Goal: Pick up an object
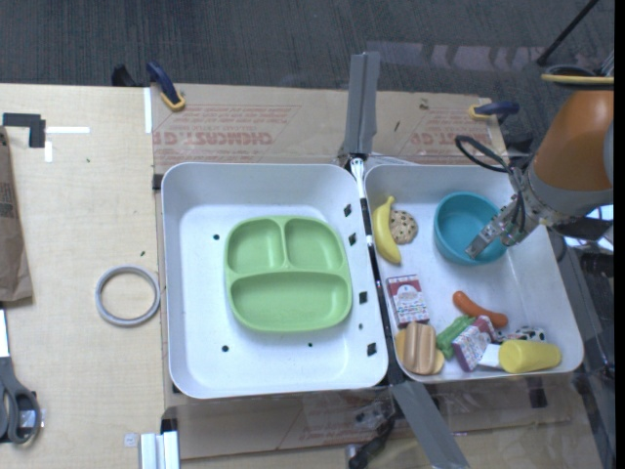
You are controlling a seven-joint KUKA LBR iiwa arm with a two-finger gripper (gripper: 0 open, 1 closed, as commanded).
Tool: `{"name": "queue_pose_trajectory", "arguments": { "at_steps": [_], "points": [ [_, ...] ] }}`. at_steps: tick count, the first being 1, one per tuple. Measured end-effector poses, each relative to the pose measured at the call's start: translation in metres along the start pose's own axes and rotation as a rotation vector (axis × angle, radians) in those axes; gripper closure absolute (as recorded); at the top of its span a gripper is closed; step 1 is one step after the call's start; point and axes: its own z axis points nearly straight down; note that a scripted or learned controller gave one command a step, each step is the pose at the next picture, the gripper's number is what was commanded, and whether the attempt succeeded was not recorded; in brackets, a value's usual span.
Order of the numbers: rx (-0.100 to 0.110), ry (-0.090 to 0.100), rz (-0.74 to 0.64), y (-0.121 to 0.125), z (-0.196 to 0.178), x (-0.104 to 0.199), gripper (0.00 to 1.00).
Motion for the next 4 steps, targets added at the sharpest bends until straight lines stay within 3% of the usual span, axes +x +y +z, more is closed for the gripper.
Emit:
{"name": "queue_pose_trajectory", "arguments": {
  "at_steps": [1, 2, 3, 4],
  "points": [
    [-0.001, -0.001, 0.054, -0.003, 0.004, 0.003, 1.00],
    [0.000, -0.001, 0.215, 0.026, -0.054, -0.018, 1.00],
    [0.001, -0.001, 0.214, 0.026, -0.054, -0.018, 0.00],
    [-0.002, -0.004, 0.325, 0.063, 0.002, -0.021, 0.00]
  ]
}}
